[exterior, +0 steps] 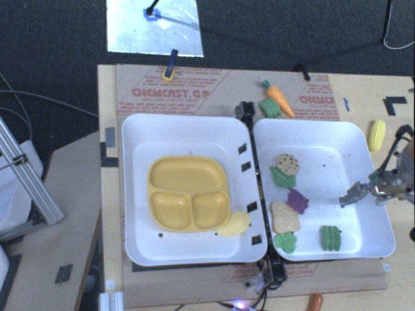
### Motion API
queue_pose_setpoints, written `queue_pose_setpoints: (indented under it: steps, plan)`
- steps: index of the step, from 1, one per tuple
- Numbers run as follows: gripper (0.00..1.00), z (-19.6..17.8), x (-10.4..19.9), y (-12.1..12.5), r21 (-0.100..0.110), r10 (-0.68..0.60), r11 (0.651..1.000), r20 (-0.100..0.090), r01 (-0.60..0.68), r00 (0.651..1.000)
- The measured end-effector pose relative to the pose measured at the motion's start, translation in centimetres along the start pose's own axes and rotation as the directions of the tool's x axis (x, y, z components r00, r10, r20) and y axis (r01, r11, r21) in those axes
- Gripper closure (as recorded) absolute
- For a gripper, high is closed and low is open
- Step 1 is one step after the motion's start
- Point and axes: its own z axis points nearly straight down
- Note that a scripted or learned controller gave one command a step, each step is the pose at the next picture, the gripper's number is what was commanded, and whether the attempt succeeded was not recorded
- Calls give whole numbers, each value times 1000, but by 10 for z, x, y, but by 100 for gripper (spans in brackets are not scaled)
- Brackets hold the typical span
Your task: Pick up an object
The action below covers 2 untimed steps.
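- gripper (353,195) sits over the right rim of the right bin (324,138), at about 3 o'clock of that bin, tip aimed toward 9 o'clock; nothing seen between its fingers, and how far they're parted I cannot tell at this blur.
- nearest candidate: green ridged toy (331,238), down at about 7 o'clock from the tip, near; long axis runs 12-to-6, so roughly crosswise to the gripper's reach.
- next out: purple toy (297,201) at 9 o'clock from the tip, almost straight ahead.
- just past it: tan bread-like piece (284,217), green leafy piece (285,241) below that, cookie-like round (287,164) on a green leaf at about 10 o'clock.
- far: left bin (188,135) with yellow divided plate (189,194) and yellow lemon-like toy (234,224), well apart.
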Motion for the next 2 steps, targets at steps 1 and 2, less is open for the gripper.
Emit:
queue_pose_setpoints:
  steps: [1, 2]
  plan:
    - [0, 102, 16, 74, -12, -14, 1000, 2, 14, 1000]
    - [0, -72, 8, 26, -26, -7, 1000, 9, 7, 1000]
